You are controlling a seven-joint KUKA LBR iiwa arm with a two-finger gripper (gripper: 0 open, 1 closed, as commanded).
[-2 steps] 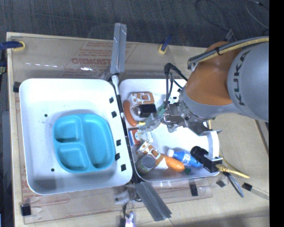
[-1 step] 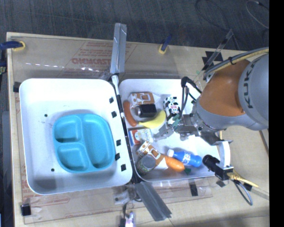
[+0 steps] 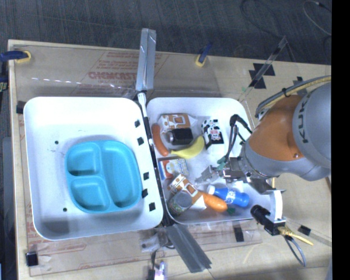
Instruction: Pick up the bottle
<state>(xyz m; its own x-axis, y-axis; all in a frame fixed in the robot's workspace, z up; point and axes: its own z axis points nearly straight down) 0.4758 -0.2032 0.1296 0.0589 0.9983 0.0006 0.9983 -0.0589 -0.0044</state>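
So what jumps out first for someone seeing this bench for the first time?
Probably the bright blue tray, alone in the left bin. Next, the right bin, a jumble of small items: a banana, a carrot and a blue bottle lying on its side near the front. From the right, the grey arm with its orange band hangs over that bin, its gripper just above the bottle.

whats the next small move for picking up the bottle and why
Probably a short drop toward the blue bottle: the gripper sits just above it in the right bin, and the bottle lies flat beside a carrot, not yet grasped.
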